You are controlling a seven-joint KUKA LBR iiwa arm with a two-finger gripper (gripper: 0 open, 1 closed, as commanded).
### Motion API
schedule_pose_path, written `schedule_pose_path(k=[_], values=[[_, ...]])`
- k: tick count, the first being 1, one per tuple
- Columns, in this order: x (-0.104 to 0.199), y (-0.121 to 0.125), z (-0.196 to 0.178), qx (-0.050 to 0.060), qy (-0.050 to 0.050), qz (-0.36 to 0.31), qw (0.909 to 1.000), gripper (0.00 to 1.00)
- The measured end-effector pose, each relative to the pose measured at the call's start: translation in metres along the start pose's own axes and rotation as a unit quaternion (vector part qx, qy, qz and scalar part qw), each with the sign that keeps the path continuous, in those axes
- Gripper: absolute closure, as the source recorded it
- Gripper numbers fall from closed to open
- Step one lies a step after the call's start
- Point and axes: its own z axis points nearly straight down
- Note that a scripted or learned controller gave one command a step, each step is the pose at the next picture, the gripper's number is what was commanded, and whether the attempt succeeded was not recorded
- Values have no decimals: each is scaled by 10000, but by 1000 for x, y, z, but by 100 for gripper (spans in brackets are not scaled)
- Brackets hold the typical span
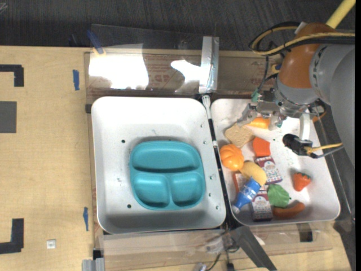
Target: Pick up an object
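Observation:
My gripper (pixel 263 113) hangs over the far end of the right bin (pixel 330 205), under the arm's orange band. A small orange and yellow piece (pixel 259 123) lies right below the gripper, touching a tan bread slice (pixel 239 134); whether it is gripped is unclear. Closer to the front lie an orange pepper (pixel 231 157), an orange-red block (pixel 260 147), a yellow piece (pixel 254 170), a small printed box (pixel 272 171), a blue bottle (pixel 246 196), a green piece (pixel 278 195), a red strawberry (pixel 302 180) and a red-brown sausage (pixel 289 209).
The left bin (pixel 107 123) holds a teal divided tray (pixel 167 173). A clear shiny panel (pixel 146 66) stands behind the bins. Bare wooden bench (pixel 39 168) spreads to the left. The objects in the right bin are crowded along its left and front.

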Motion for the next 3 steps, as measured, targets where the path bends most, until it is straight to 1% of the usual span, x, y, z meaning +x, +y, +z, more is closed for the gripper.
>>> schedule_pose_path(k=[1, 2, 3], values=[[0, 1, -11, -21, -3, -2, 10000, 100], [0, 1, -11, -14, -3, -3, 10000, 0], [-1, 2, -22, -35, -5, -4, 10000, 100]])
